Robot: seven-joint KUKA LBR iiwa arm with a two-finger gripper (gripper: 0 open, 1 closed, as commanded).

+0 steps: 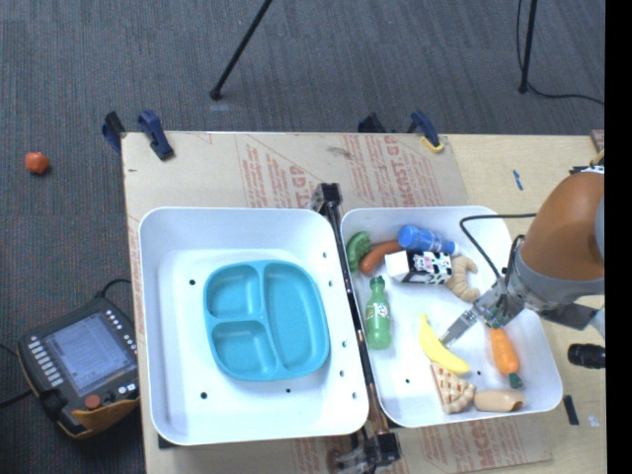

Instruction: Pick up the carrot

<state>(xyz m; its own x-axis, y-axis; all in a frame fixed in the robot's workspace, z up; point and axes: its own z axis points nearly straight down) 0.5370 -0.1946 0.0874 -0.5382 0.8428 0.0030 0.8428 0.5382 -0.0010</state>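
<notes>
The carrot (pixel 505 352), orange with a green stub at its near end, lies in the right bin (pixel 549 363) close to the right wall. My gripper (pixel 457 330) reaches down and to the left from the orange-banded wrist. Its tip is low over the bin floor just above the yellow banana (pixel 440 351), a little to the left of the carrot and apart from it. Nothing shows in its grasp.
The right bin also holds a green bottle (pixel 377 314), a blue bottle (pixel 425 238), a black-and-white carton (pixel 428 266), a sausage (pixel 378 256), a waffle (pixel 454 391) and a bread roll (pixel 497 400). A blue divided tray (pixel 267 320) sits in the left bin (pixel 150 265).
</notes>
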